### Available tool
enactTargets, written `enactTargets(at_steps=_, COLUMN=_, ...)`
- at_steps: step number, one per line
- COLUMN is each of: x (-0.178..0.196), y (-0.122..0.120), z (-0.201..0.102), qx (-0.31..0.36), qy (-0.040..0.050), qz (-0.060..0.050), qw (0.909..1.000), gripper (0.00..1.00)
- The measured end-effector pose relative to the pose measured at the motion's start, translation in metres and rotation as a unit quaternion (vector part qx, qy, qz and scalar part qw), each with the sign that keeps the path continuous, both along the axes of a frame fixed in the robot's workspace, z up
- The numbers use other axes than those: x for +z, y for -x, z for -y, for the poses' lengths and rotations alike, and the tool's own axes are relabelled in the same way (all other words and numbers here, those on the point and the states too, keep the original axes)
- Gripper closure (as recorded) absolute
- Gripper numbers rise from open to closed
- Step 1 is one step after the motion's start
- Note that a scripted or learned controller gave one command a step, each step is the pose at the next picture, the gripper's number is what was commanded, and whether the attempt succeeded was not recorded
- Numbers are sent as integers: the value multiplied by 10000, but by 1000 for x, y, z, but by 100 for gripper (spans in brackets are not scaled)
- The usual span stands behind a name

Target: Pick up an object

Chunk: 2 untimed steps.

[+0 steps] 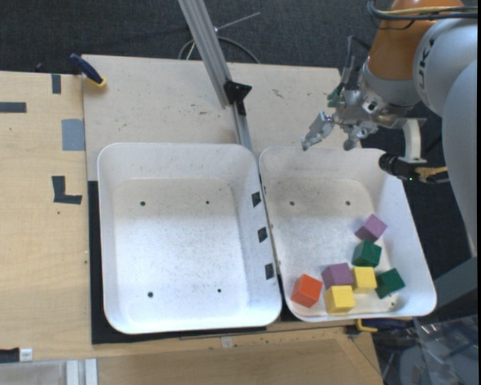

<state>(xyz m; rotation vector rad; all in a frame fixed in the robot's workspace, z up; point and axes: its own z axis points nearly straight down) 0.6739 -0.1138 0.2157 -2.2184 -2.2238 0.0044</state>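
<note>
The left shallow white plastic bin [120, 215] carries nothing to grasp; the candidates cluster in the near right corner of the right white bin [305, 183]. Leftmost sits the small orange cube [307, 289], slightly apart from the rest, then a purple block [337, 275], two yellow cubes [340, 298], two dark green cubes [367, 254] and a second purple one [371, 228]. They look light, rigid and smooth-faced, probably best pinched across two opposite flat sides. Being near-cubic, none has a real long axis; the orange cube sits turned diagonal to the bin walls. The end effector [330, 131] hovers above the bin's far edge, fingers spread apart, gripping nothing.
</note>
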Motion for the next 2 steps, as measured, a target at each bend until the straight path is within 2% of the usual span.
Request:
enactTargets(at_steps=1, x=-129, y=19, z=46, qx=-16, qy=-3, qz=-35, qw=10000, gripper=0)
enactTargets(at_steps=2, x=37, y=88, z=56, qx=-14, qy=5, qz=43, qw=10000, gripper=0)
